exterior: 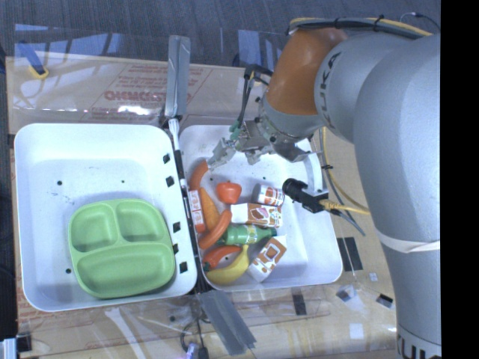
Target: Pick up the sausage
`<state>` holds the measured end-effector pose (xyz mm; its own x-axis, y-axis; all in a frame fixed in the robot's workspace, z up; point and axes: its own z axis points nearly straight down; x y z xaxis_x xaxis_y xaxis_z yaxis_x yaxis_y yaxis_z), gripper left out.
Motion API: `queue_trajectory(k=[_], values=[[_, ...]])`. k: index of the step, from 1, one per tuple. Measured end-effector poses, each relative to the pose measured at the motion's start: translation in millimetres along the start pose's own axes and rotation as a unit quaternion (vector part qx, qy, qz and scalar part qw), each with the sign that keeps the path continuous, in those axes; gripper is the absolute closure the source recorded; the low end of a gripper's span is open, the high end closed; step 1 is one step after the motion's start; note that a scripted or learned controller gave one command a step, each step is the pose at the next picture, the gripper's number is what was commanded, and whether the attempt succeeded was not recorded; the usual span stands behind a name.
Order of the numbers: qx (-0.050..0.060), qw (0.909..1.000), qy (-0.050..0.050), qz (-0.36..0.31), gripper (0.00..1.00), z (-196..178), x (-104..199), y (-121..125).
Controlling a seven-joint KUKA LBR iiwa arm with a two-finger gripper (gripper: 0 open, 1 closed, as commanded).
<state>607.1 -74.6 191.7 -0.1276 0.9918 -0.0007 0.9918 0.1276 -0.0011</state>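
The two-finger metal gripper (222, 152) hangs over the upper left part of the right shallow white bin (318, 264), its fingers slightly spread and nothing between them. Just below its tips lies the long reddish-orange toy sausage (198, 176), tilted against the bin's left wall, close to the fingertips but not pinched. A little further down and to the right sits a small red-orange rounded toy (229, 192), then a jumble (packed tight) of small brown-and-white cartons (257, 214), a green bottle (245, 235), another orange sausage-like piece (215, 228) and a yellow banana-shaped toy (230, 270). Well to the gripper's lower left, in the left white bin (45, 152), rests a light green plastic divided plate (120, 247).
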Motion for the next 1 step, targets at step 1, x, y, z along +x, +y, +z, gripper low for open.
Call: queue_trajectory(k=[1], values=[[0.001,0.9945,0.000,-0.105,0.00,100.4,-40.7,13.4]])
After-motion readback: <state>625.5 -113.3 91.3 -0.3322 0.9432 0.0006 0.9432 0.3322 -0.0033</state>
